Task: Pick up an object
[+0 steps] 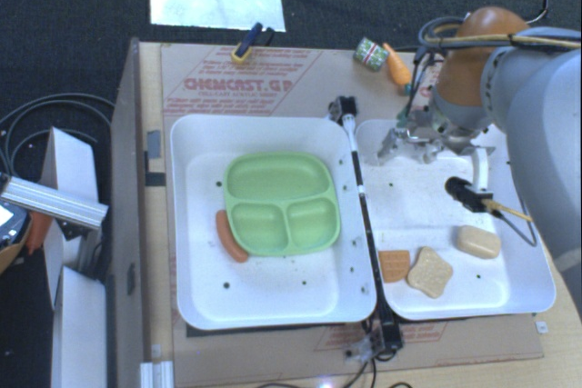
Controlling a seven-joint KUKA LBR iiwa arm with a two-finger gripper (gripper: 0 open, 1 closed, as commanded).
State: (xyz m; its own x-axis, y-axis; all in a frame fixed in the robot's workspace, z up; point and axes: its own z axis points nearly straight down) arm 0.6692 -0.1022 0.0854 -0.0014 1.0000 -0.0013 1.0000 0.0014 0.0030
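Upper right, over the bare top of the right bin (414, 206), the jaws stand apart, gripping nothing; toast (428, 273), cracker (394, 264) and bun (478, 242) lie at lower right.

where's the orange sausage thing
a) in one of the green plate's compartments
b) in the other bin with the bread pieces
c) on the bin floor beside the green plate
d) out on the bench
c: the orange sausage lies on the white floor of the bin, just outside the rim of the green plate on the view's left, not in any of its compartments.
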